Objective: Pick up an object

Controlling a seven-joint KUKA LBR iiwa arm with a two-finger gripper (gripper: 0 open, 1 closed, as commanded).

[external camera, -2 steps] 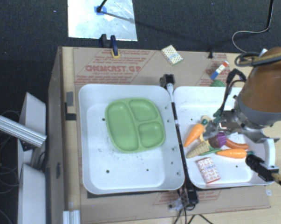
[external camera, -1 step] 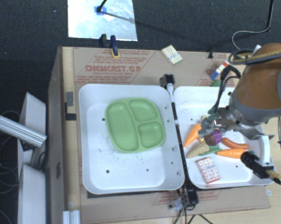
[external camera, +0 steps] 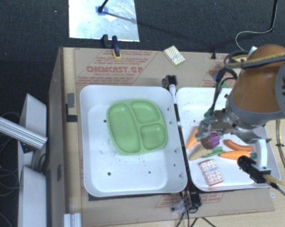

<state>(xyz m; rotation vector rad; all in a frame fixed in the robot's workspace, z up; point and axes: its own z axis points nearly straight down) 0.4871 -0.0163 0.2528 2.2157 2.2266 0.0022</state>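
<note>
One purple toy (external camera: pixel 211 140) lies just below the gripper (external camera: pixel 204 128) in the right bin (external camera: pixel 194 100); its grip state cannot be told.

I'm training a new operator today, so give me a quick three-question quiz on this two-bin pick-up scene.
1. True or false: the green divided plate lies in the left bin.
2. Which bin is the gripper over? A left, B right.
3. Fill in: the small patterned card lies near the ____ edge of the right bin.

Key: 1 true. 2 B; it is down among the toy carrots and the purple object. 3 front.
</note>
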